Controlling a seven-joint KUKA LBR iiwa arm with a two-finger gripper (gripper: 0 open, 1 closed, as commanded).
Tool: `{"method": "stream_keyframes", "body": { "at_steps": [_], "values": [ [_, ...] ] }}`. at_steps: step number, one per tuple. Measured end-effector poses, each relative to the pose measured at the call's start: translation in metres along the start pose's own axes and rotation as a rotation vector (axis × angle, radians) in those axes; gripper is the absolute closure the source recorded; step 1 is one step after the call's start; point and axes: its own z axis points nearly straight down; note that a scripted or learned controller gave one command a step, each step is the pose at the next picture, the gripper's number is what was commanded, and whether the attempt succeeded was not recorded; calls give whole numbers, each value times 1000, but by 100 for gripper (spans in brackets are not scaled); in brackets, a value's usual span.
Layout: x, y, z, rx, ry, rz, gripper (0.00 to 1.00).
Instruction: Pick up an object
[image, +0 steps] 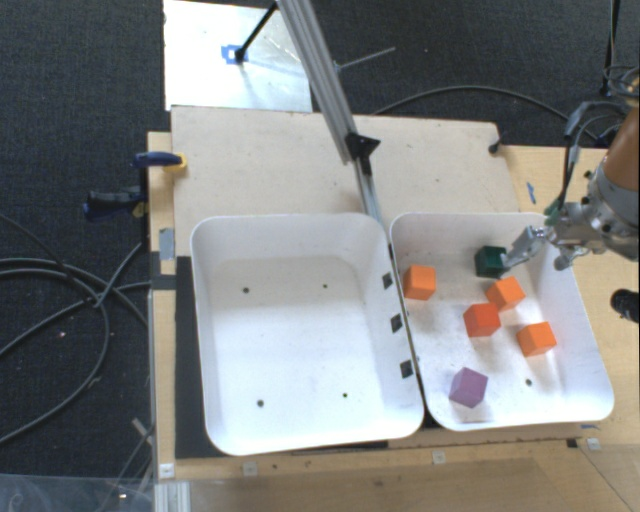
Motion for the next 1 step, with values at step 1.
{"method": "stream_keyframes", "body": {
  "at_steps": [1],
  "values": [
    [13, -30, 114, 9, 2, 2, 0]
  ]
}}
